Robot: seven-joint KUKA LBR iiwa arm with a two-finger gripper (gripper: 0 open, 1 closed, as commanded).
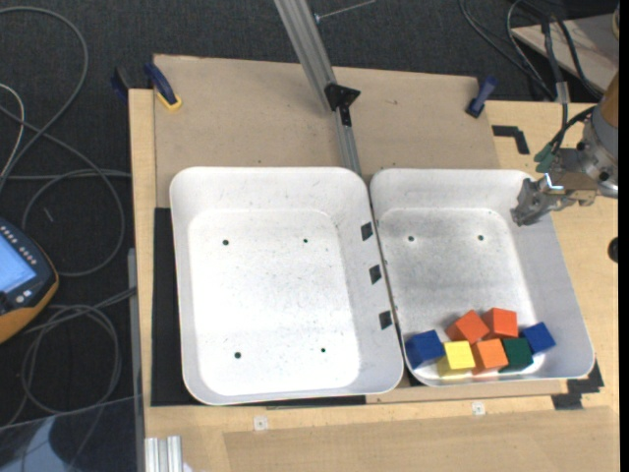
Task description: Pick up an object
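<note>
the gripper (532, 205) hangs over the right bin's (550, 264) far right rim, its grip unreadable, well apart from the blocks (480, 342) clustered in the near corner.

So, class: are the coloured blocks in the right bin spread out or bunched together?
Bunched together. The blocks sit in one tight cluster at the right bin's near edge, touching one another.

Blue, orange, yellow, green blocks (479, 342) in a speckled white bin (442, 264).
</note>
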